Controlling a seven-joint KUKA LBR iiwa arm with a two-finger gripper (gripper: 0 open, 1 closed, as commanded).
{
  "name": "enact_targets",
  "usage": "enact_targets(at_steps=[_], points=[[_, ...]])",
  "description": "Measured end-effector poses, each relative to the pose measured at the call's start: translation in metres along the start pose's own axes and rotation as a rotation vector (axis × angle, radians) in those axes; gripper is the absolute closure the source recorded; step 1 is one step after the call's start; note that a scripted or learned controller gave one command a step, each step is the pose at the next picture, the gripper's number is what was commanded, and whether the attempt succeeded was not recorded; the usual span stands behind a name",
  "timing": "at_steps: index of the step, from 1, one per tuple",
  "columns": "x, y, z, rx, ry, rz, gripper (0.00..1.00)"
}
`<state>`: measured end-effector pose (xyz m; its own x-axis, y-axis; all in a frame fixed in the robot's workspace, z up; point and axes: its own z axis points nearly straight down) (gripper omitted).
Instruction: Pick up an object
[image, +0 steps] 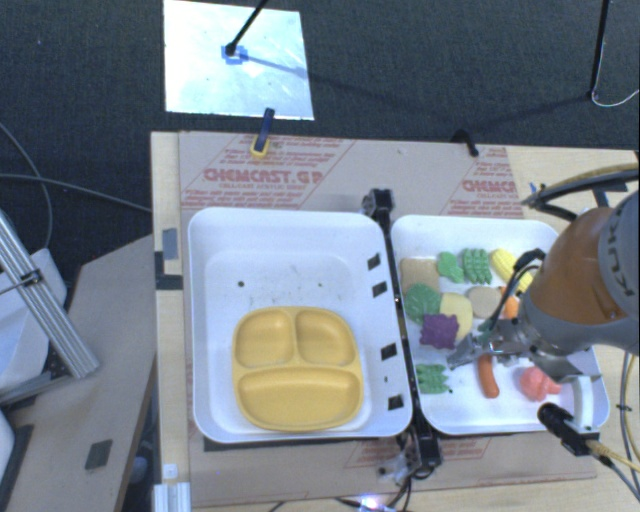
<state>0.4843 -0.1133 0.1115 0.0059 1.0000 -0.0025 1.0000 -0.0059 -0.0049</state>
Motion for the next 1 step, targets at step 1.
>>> enact_targets(at_steps=[1], points=[[-0.023,0.0219,-0.0011,-0.008,0.001,-0.006,0.0]])
